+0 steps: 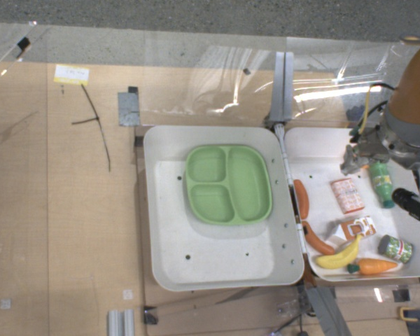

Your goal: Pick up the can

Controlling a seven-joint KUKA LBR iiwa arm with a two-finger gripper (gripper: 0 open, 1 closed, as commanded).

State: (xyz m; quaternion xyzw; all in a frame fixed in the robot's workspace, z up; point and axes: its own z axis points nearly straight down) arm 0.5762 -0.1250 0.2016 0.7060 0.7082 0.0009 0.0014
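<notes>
Nearest the camera, along the front wall of the right-hand shallow white bin [406, 275], a small green-and-white metal can [395, 248] lies on its side in the front right corner, just beside the leafy end of an orange toy carrot [375, 265] and near a yellow toy banana [339, 255]. Judged from its look, the can is light, rigid and smooth-walled, likely to roll if nudged, so a grasp across its round body at mid-length, with the fingers closing on the curved sides, seems the safest hold; the red mark on its label is too small to read. A little farther back sit a small orange-and-white printed carton [358, 227], a reddish toy sausage [302, 197] and a pink patterned flat packet [346, 194], none with legible writing. Beyond them a green plastic bottle [382, 183] lies under the grey arm with its orange band, whose two-finger gripper [355, 157] hangs over the back of the bin, well apart from the can; whether its fingers are spread or closed cannot be told, and nothing is seen between them. In the left white bin [217, 271] rests a light green three-compartment plastic tray [228, 184]. Farthest off, a yellow paper label [71, 74] sits on the wooden bench [56, 208], its print unreadable.
</notes>
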